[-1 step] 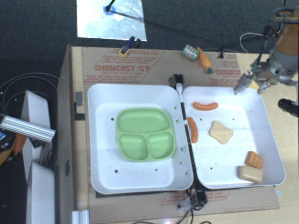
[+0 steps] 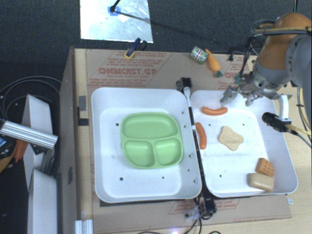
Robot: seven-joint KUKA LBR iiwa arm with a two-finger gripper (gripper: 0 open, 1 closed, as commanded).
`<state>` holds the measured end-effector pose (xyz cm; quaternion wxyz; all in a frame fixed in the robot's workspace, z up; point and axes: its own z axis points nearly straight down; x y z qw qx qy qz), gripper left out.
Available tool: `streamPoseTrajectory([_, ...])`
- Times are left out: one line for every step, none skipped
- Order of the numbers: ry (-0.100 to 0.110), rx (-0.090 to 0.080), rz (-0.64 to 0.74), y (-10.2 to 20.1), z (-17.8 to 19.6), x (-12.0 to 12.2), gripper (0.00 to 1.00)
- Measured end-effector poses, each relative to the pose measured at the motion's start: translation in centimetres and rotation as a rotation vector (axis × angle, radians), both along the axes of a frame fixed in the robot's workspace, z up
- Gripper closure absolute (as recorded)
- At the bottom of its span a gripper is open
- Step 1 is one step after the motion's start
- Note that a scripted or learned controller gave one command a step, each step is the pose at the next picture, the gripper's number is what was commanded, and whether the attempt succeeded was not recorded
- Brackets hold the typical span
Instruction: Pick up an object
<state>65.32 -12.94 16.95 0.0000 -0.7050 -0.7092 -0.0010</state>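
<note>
Closest to the camera is the front edge of the two white bins, so starting there: the right bin (image 2: 280, 152) has a pale loaf-looking block (image 2: 260, 181) in its near right corner with a little waffle piece (image 2: 265, 167) right behind it, touching or nearly so. Now from the gripper (image 2: 240, 95) outward: it sits over the far edge of the right bin, hanging off the grey arm with the orange band (image 2: 284, 29), and honestly I can't tell how its business end is set, it's too blurry. Just beside it, toward the left, lies an orange hot dog (image 2: 214, 111) on the bin floor, lying flat and apart from the gripper as far as I can see. A second hot dog (image 2: 201, 135) lies lengthwise along the bin's left wall, and a tan cracker-shaped thing (image 2: 230, 138) sits mid-bin. The left bin (image 2: 109, 179) holds a green divided tray (image 2: 151, 139) with three compartments. Behind the bins on the table (image 2: 161, 65) there's a toy carrot (image 2: 213, 61) and a small green can (image 2: 199, 54) close together.
</note>
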Motion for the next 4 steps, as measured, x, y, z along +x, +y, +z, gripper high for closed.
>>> streamPoseTrajectory([0.003, -0.001, -0.004, 0.8, -7.3, -4.2, 0.0])
streamPoseTrajectory([-0.005, -0.001, 0.0, 1.9, -6.8, 1.7, 0.0])
streamPoseTrajectory([0.002, -0.002, -0.005, -1.0, -8.5, -5.1, 0.0])
streamPoseTrajectory([0.002, -0.001, -0.005, 1.7, -8.6, -10.9, 0.0])
